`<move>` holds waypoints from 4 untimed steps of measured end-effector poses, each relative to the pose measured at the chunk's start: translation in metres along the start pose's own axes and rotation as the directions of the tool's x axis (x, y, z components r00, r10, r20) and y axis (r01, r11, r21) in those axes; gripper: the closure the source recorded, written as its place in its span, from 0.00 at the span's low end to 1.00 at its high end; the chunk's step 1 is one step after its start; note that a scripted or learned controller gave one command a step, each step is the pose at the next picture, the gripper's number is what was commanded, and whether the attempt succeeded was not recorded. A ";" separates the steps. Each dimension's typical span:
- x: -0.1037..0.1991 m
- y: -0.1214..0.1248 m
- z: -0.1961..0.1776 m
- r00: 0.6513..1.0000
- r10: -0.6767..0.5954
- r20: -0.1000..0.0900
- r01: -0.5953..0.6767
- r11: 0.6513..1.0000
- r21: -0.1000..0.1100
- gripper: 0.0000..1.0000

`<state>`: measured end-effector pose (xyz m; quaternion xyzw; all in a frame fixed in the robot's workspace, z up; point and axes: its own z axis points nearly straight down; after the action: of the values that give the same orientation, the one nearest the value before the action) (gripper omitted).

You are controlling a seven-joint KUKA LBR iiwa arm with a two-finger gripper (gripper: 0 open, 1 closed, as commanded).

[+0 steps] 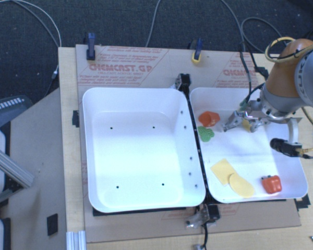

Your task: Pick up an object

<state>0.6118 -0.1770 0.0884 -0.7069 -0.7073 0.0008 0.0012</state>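
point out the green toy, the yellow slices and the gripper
green toy (206,134), camera view, its middle
yellow slices (232,177), camera view, where the two overlap
gripper (230,124), camera view, between its fingertips

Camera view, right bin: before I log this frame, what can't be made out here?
- Pincer: too small and blurred to tell open from shut, or whether it touches the bin floor.
- Arm: cut off by the right edge beyond the orange band.
- Green item: small and blurred against the bin wall; its identity is unclear.
- Red item: too small to identify.
- Right bin: its far-right rim is hidden under the arm and a black cable.
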 end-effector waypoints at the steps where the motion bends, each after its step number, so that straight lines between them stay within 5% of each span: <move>1: 0.000 0.001 -0.013 1.000 0.000 0.001 0.000 1.000 -0.005 1.00; 4: -0.009 -0.003 -0.156 1.000 0.000 0.002 0.000 1.000 -0.009 1.00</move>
<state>0.6093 -0.1858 0.2440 -0.7070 -0.7072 -0.0015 -0.0024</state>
